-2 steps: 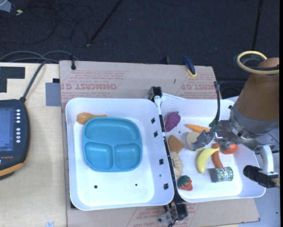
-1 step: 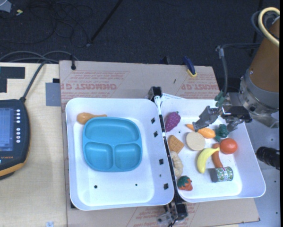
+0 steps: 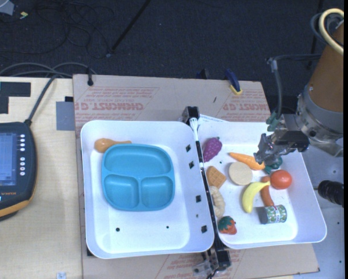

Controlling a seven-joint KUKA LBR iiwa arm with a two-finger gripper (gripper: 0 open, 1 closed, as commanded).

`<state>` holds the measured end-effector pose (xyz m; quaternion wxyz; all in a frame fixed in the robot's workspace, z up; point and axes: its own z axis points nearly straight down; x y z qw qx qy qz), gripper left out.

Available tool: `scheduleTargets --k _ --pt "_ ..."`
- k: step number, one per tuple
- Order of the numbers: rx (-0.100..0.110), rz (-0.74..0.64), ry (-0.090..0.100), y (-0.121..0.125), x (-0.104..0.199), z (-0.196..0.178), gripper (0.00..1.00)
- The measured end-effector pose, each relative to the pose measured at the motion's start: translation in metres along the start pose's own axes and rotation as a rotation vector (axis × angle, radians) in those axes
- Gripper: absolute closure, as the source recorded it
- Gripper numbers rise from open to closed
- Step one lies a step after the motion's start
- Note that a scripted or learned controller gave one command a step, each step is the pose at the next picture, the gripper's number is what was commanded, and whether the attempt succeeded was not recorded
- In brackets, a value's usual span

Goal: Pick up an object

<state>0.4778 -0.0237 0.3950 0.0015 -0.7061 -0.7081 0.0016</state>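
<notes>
The right bin [image 3: 310, 225] holds several toy foods: purple grapes [image 3: 211, 148], a carrot [image 3: 243, 158], a round beige disc [image 3: 240, 174], a tomato [image 3: 281, 179], a banana [image 3: 250, 196], a small can [image 3: 272, 214] and a strawberry [image 3: 227, 225]. My gripper [image 3: 267, 154] hangs over the bin's upper right part, just above the carrot's right end and up-left of the tomato. Nothing shows held in it.
The left bin [image 3: 98, 225] carries a blue divided plate [image 3: 139, 176] and an orange drumstick [image 3: 108, 145]. A cracker [image 3: 215, 176] and a pale lumpy piece [image 3: 218, 201] lie by the divider. A teach pendant [image 3: 5, 170] rests at the far left.
</notes>
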Motion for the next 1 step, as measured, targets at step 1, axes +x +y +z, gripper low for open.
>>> scheduleTargets --k 1 --pt "-0.008 -0.007 0.002 -0.0018 0.0944 -0.058 1.0"
